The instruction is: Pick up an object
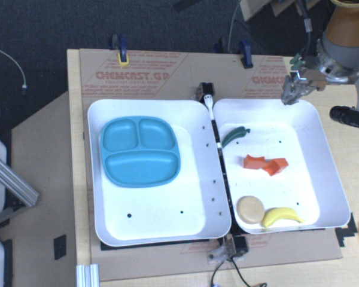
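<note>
The step in hand looks like the approach: nothing is lifted yet, and the tool (292,93) hangs at the upper right of the frame, over the far rim of the right shallow white plastic bin (323,154), with nothing seen between its tips; whether it is released or clenched I cannot tell, since it is small and dark against the rim. The candidates for picking all lie in that right bin: a dark green curved pepper-like piece (235,135) near the bin's upper left, a flat orange-red angular piece (265,164) about the middle, and toward the lower edge a round beige disc like a biscuit (250,208) just beside, perhaps touching, a yellow toy banana (282,216). The left shallow white plastic bin (191,214) holds a light blue three-compartment plastic tray (141,150) in its upper left part. The next move, as I judge it, calls for the tool to travel down-frame and leftward into the right bin, settle over one piece, and descend; the orange-red piece stands apart from the others and so seems the easiest to close on, while the disc and banana crowd each other near the bin wall. The bins rest on a brown board printed with red lettering (131,73), clamped at its far edge on a pale table, with dark carpeted floor beyond at the top of the frame
</note>
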You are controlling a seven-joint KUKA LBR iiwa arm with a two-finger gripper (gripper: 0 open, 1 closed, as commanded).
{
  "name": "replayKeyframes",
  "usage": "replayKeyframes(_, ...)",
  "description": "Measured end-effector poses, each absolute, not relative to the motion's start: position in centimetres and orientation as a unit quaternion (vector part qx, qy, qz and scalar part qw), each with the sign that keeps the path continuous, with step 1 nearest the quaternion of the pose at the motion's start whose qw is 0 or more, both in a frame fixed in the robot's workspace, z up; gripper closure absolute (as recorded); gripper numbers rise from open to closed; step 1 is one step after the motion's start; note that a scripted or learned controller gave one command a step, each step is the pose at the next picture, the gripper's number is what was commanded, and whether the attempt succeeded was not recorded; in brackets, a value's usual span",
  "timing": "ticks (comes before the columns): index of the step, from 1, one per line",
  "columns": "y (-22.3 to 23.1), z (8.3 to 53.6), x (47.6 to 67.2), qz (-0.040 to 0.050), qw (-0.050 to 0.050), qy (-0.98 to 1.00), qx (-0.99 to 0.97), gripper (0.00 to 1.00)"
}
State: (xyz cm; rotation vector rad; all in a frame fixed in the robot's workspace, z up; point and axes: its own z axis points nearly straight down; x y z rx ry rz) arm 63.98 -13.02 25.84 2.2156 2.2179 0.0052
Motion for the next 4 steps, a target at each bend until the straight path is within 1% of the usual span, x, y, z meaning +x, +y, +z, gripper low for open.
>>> replayKeyframes(1, -7.7, 26.4, 64.2, 0.0010, 0.001, 0.709, 0.705, 1.00)
replayKeyframes(2, -1.8, 24.8, 63.5, -0.0003, -0.002, 0.709, 0.705, 1.00)
replayKeyframes(3, 3.2, 24.9, 64.0, 0.0008, 0.001, 0.709, 0.706, 1.00)
replayKeyframes(4, 7.9, 25.0, 63.2, 0.0001, -0.001, 0.709, 0.705, 1.00)
